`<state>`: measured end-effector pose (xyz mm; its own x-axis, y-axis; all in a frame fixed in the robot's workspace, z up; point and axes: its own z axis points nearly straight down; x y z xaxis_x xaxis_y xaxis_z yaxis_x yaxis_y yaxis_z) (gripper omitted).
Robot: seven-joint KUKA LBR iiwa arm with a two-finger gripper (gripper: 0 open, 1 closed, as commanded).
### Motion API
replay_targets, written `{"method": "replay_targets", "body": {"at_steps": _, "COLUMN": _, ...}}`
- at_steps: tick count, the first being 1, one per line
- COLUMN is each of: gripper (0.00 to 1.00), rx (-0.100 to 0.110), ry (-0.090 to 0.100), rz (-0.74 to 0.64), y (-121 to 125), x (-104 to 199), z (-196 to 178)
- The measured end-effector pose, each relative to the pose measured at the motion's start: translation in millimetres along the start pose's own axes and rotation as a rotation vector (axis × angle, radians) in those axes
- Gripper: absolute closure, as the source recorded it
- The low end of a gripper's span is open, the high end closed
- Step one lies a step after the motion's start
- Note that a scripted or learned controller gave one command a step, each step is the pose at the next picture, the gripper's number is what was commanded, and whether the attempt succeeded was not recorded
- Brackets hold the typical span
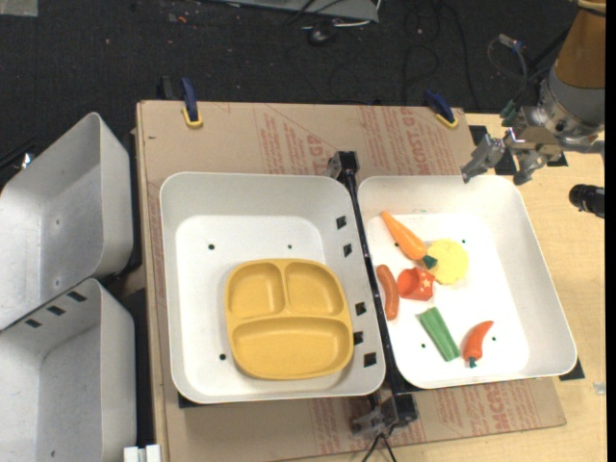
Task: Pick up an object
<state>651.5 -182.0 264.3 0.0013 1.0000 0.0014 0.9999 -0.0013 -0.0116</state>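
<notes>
Gripper (498,158), fingers spread and holding nothing, above the right bin's (539,258) far rim; the carrot (403,235) and crowded toy vegetables lie mid-bin, so a descent risks pinching two together.

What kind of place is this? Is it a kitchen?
Probably a robot lab, not a kitchen. A robot arm with its hand hangs over two white bins clamped to a board, the food looks like toys, and cables trail on the dark floor.
</notes>
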Motion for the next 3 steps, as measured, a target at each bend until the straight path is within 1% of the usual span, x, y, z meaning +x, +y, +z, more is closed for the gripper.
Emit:
{"method": "replay_targets", "body": {"at_steps": 1, "gripper": 0.0, "rx": -0.012, "ry": -0.003, "rz": -0.002, "y": 2.1, "x": 0.5, "z": -7.8}}
{"method": "replay_targets", "body": {"at_steps": 2, "gripper": 0.0, "rx": -0.009, "ry": -0.001, "rz": 0.0, "y": -2.8, "x": -0.4, "z": 36.4}}
{"method": "replay_targets", "body": {"at_steps": 3, "gripper": 0.0, "rx": -0.009, "ry": -0.002, "rz": -0.001, "y": -4.8, "x": 4.4, "z": 80.0}}
